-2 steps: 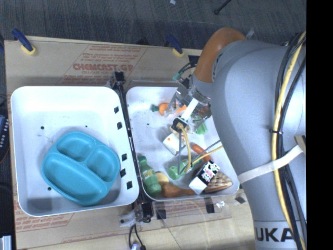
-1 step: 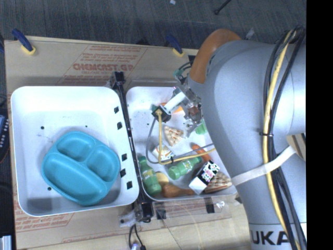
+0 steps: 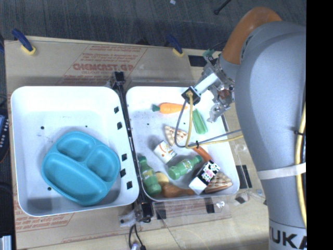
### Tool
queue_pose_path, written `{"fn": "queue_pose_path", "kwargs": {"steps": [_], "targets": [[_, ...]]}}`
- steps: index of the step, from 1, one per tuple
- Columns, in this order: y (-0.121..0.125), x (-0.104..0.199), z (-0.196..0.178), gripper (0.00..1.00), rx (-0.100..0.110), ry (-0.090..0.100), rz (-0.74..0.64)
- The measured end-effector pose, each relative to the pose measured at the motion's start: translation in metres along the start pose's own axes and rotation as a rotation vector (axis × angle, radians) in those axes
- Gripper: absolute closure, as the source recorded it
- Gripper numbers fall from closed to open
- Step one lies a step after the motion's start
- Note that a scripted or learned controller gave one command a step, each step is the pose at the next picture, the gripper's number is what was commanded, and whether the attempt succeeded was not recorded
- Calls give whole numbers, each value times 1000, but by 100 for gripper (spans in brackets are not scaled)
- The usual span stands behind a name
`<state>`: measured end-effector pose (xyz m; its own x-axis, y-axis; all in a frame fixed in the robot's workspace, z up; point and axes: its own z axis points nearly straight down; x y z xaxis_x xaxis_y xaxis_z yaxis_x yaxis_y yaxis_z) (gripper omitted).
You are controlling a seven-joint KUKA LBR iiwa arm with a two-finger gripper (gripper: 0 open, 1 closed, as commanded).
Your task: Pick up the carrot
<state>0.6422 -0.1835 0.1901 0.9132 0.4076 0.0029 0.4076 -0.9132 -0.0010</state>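
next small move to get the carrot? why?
Probably shift the gripper toward the camera view's left and bring it over the carrot before descending. The carrot lies near the far wall of the right bin, orange body with its green top pointing left, apart from the pile of toys nearer the camera. The gripper sits to the carrot's right, by the bin's right edge, with nothing between its fingers.

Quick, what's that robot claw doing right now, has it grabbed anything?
Gripper: above the right bin's far right side, near the carrot; whether it is open, closed or holding anything cannot be told.
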Motion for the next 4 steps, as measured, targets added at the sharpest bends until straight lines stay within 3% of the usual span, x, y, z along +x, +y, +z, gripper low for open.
{"fn": "queue_pose_path", "kwargs": {"steps": [1,2,3,4], "targets": [[5,2,101,0,9,-16,68],[-80,21,99,0,9,-11,184],[-80,21,89,100,16,-15,181],[-151,17,-6,100,4,0,202]]}}
